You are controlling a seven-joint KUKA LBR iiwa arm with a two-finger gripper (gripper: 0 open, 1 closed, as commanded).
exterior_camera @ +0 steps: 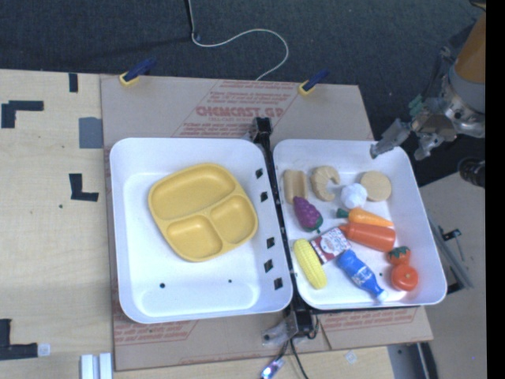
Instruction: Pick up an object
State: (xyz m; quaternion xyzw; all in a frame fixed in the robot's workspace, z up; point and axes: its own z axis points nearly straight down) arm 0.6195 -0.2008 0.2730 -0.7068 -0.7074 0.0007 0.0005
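Gripper (404, 138), fingers spread and empty beside the right white bin (422, 212), should descend squarely over the round tan biscuit (375, 185).

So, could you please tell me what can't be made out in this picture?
- Hand: small and blurred at the right bin's far corner; whether its fingers are open or shut.
- Arm: cut off by the frame's right edge.
- Sachet: print too small to read.

overhead, slanted, both bins (126, 212) framed
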